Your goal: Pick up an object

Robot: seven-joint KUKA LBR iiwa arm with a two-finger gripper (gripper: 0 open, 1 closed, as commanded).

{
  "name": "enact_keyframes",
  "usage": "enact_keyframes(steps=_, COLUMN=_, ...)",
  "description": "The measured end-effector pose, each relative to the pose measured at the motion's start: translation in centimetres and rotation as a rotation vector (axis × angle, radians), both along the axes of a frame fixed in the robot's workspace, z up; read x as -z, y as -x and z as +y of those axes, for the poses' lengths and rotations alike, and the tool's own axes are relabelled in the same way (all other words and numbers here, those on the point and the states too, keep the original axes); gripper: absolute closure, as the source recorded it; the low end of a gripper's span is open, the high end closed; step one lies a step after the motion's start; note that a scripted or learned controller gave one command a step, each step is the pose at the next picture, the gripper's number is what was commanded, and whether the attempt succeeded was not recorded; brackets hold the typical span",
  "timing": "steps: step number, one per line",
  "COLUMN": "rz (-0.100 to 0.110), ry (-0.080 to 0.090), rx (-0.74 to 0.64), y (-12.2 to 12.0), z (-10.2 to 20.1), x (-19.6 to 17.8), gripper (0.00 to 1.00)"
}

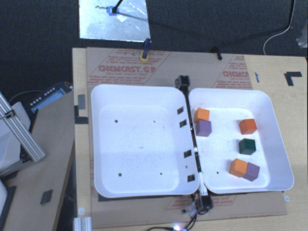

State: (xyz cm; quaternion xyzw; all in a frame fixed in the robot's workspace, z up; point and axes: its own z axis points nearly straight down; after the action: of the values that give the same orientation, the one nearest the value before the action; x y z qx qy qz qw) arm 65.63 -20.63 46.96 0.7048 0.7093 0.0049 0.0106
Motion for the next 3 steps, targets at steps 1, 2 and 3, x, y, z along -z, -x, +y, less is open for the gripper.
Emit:
enact_keyframes(steps=1, rz=0.020, ry=-0.007, rx=0.001, y=-1.29, z=0.05, x=3.43, gripper=1.00)
enact_keyframes(steps=2, rz=0.018, ry=-0.006, rx=0.001, y=-1.25, z=0.04, x=3.59, gripper=1.00)
enact_keyframes(steps=3, rz=0.018, ry=-0.006, rx=0.001, y=-1.25, z=0.04, x=3.66, gripper=1.00)
